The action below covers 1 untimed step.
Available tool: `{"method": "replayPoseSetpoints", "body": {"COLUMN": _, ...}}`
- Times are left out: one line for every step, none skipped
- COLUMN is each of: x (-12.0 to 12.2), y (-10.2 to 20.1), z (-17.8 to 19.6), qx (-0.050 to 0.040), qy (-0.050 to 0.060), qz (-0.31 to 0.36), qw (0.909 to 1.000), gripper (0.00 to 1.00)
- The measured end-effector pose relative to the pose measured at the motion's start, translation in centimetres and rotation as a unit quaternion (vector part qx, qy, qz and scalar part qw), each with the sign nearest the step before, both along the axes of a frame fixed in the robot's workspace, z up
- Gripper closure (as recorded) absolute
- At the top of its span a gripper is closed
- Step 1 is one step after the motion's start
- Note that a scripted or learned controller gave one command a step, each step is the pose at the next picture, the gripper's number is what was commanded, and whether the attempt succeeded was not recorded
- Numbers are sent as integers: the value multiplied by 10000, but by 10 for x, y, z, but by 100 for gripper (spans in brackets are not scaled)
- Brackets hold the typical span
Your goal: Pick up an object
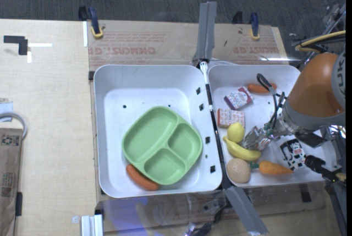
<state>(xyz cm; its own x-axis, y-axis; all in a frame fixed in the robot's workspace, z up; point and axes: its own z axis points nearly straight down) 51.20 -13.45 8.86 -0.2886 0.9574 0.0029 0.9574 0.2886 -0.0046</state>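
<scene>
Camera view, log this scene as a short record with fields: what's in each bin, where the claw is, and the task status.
left bin: green divided plate, sausage at its near edge
right bin: banana, lemon, egg-like ball, two carrots, two small cartons, black-and-white piece
claw: low in the right bin, just above the banana
held: nothing seen between the fingers
task status: no object lifted yet

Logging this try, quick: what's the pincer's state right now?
Pincer: cannot be told; it sits low in the right bin, beside the banana.
</scene>
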Motion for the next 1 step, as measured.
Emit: {"method": "replayPoseSetpoints", "body": {"x": 1, "y": -1, "z": 6, "qx": 3, "qy": 13, "qz": -15, "qw": 10000, "gripper": 100}}
